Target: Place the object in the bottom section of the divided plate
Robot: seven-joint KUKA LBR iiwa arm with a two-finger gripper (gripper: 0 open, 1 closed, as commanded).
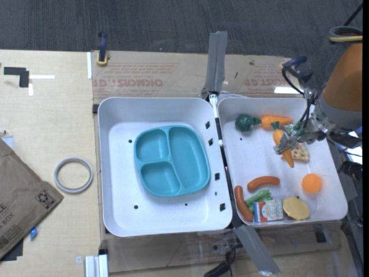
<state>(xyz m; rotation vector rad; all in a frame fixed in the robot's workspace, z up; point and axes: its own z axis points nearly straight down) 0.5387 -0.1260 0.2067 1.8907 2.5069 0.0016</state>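
Note:
A teal divided plate [172, 160] lies in the left white bin [115, 172], with three sections and nothing in them. My gripper [290, 142] hangs low over the upper right part of the right bin [328, 172]. It is just above a waffle-like cracker [300, 152] and an orange carrot piece [288, 158]. Another orange piece [279, 135] sits right beside the fingers. Whether anything is between them is hidden.
The right bin also holds a green broccoli [247, 122], a carrot [275, 120], two sausages [263, 182] [242, 203], an orange ball [312, 183], a small carton [268, 210] and a yellow cookie [297, 208]. A tape roll [73, 174] lies on the bench at left.

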